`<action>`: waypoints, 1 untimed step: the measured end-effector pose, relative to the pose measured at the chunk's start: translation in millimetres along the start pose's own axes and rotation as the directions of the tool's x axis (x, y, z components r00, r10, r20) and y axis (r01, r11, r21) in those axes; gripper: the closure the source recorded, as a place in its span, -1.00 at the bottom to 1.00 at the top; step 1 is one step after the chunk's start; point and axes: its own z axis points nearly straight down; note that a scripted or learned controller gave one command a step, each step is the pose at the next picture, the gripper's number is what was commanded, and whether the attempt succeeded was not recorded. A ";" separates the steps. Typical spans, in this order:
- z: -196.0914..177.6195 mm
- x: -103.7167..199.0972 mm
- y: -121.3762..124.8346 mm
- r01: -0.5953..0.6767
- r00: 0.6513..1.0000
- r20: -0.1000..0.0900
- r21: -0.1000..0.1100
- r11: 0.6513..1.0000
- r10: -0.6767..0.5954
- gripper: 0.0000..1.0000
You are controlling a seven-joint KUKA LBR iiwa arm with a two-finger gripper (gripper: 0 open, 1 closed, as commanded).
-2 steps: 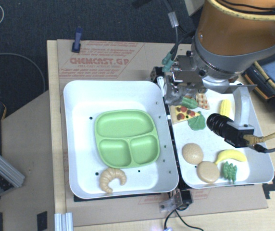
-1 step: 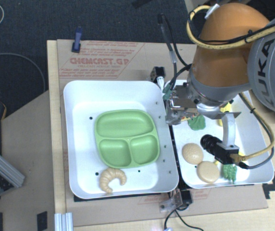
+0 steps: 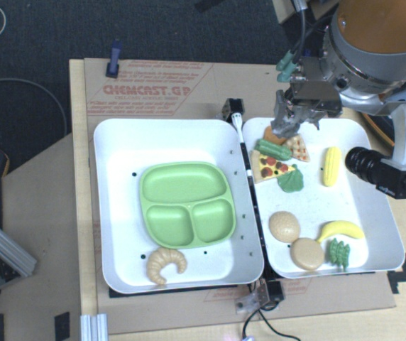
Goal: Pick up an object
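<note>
Gripper (image 3: pixel 285 128) low over the far end of the right bin (image 3: pixel 373 190) — fingertips at a green toy vegetable (image 3: pixel 272 149) beside the pizza slice (image 3: pixel 268 167) (finger spread and any hold: cannot tell). Corn cob (image 3: pixel 331 166) and banana (image 3: pixel 341 229) well apart. Left bin (image 3: pixel 114 190) — green divided tray (image 3: pixel 187 204), croissant (image 3: pixel 165 263).

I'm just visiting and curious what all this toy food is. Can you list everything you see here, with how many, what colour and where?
Bins: two, white, side by side on the bench.
Divided plate: one, light green, left bin.
Croissant: one, tan, left bin, below the plate.
Pizza slice: one, yellow with red spots, right bin.
Broccoli: one, green, beside the pizza.
Corn: one, yellow, right bin.
Banana: one, yellow, right bin.
Buns: two, beige, right bin, near edge.
Leafy vegetable: one, green, beside the banana.
Gripper: one, grey, over the right bin's far corner.
</note>
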 end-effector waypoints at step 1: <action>132.4 42.6 -4.8 0.001 1.000 0.008 0.034 0.999 -0.001 1.00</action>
